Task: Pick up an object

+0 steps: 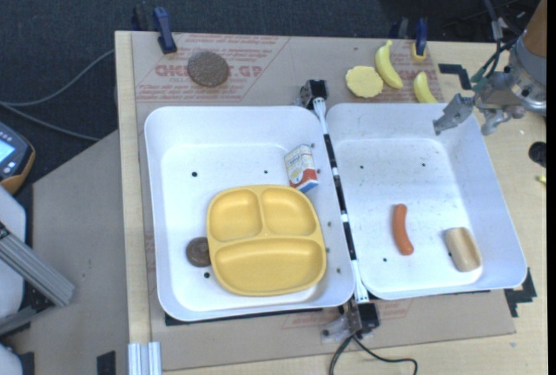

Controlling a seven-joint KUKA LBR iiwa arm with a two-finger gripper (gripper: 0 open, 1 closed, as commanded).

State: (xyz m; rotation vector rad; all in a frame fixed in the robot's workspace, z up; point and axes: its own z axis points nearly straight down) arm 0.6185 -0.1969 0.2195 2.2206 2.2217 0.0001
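My gripper (473, 118) hangs over the back right corner of the right bin (382, 148), its two fingers spread open with nothing between them. In that bin lie a red-orange sausage (401, 229) and a tan bread roll (462, 248), both near the front and well below the gripper. The left bin (174, 148) holds a yellow divided plate (263, 239), a small white carton (301, 167) at the plate's back right, and a brown cookie (198, 252) at its left.
On the bench behind the bins lie a brown round cookie (208, 69), a yellow chip-like piece (365, 82) and two bananas (388, 66) (424, 88). Blue clamps (162, 29) stand at the bench's back edge.
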